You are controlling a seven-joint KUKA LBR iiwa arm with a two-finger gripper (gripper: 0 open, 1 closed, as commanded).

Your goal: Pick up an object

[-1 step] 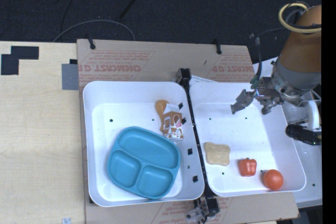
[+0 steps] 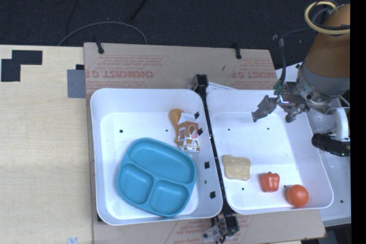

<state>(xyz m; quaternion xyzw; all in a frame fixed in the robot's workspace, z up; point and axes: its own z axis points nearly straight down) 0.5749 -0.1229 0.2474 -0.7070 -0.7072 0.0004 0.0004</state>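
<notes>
Pale wooden worktop (image 2: 40, 140) carries two shallow white bins. Left bin (image 2: 106, 123): blue three-compartment plastic tray (image 2: 155, 177), tan toy piece (image 2: 175, 118), small printed packet (image 2: 188, 138). Right bin (image 2: 309, 148): beige flat bread-shaped piece (image 2: 236, 167), red toy pepper (image 2: 270, 182), orange-red round tomato (image 2: 297, 195). Grey arm's jaws (image 2: 273, 108) hover over right bin's far side, holding nothing; spread cannot be told.

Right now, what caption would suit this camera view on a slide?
Robot hand hovers over the right bin; a blue tray fills the left bin.
</notes>
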